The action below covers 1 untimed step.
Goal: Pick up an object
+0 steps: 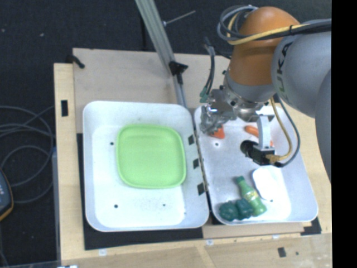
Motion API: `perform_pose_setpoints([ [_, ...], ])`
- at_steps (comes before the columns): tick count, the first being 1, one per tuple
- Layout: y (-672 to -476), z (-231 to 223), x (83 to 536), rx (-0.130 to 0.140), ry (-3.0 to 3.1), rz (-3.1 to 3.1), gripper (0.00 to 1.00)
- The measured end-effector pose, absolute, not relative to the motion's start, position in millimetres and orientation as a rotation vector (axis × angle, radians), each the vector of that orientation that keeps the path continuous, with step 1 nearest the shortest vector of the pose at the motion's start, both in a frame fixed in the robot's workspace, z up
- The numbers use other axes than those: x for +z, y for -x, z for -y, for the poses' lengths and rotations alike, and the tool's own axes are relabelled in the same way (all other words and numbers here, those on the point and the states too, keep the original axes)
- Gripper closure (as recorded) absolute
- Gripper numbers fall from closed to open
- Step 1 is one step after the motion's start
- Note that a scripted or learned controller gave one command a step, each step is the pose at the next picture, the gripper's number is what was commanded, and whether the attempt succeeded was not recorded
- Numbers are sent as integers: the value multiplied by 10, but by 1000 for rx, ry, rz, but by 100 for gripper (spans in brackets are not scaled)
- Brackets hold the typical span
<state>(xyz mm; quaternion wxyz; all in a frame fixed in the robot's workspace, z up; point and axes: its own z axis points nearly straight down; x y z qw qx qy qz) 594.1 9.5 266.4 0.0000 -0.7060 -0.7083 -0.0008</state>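
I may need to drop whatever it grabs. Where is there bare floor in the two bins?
Left bin: a bare strip runs along the near edge below the green plate, with narrower margins at its sides. Right bin: a bare patch mid-floor between the claw and the green bottle. Crowded: the near end, with bottle, teal lump and white object.

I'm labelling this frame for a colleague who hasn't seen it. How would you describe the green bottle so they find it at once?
Look in the right bin, the one the arm reaches over, and go to its near edge. The green bottle lies there, between a dark teal lump and a white object. It is the only bright green, long thing in that bin.
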Motion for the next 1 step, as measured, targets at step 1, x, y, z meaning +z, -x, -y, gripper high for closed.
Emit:
perform_pose_setpoints([
  [1,-5712,-527,2703,-2,2217,2225,100],
])
